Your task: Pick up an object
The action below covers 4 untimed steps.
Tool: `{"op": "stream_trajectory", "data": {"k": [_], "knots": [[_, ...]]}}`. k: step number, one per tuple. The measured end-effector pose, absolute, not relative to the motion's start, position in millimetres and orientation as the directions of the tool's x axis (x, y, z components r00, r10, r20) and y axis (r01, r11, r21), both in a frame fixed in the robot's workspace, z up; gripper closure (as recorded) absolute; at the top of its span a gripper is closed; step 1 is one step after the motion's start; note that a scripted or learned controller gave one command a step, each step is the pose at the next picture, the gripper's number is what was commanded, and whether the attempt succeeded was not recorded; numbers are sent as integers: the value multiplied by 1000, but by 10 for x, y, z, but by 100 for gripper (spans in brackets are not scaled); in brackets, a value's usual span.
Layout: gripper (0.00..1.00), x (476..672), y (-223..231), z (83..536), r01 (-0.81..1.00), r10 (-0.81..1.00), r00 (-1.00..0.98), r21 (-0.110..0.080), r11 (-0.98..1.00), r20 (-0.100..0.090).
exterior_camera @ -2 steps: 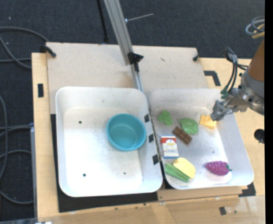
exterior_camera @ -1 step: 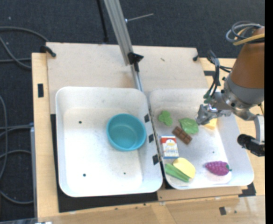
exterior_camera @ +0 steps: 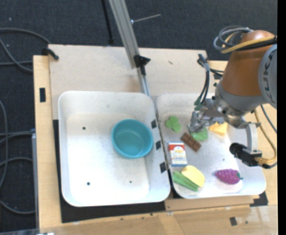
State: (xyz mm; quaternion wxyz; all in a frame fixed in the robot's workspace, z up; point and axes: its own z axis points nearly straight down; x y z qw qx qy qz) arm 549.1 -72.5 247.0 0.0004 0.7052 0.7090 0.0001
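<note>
Surface: two white bins carried side by side. Left bin: a teal bowl is held near its middle. Right bin, the landmark: the gripper is lowered into its upper middle, over a green item; whether the fingers are spread or closed cannot be told. Also placed in the right bin: a brown bar just beside the green item, a small carton, corn at the front, purple grapes front-right.

No readable text; small box print too blurred to read.
</note>
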Motion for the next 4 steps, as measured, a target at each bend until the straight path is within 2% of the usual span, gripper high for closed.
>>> {"op": "stream_trajectory", "data": {"k": [1,2,3,4], "knots": [[100,5463,-200,2548,1000,1000,-9,2,9,2],[100,5562,262,2447,1000,1000,-7,1,7,0],[100,5550,744,2508,1000,1000,-8,0,8,2],[0,5551,717,2506,1000,1000,-4,0,4,1]]}}
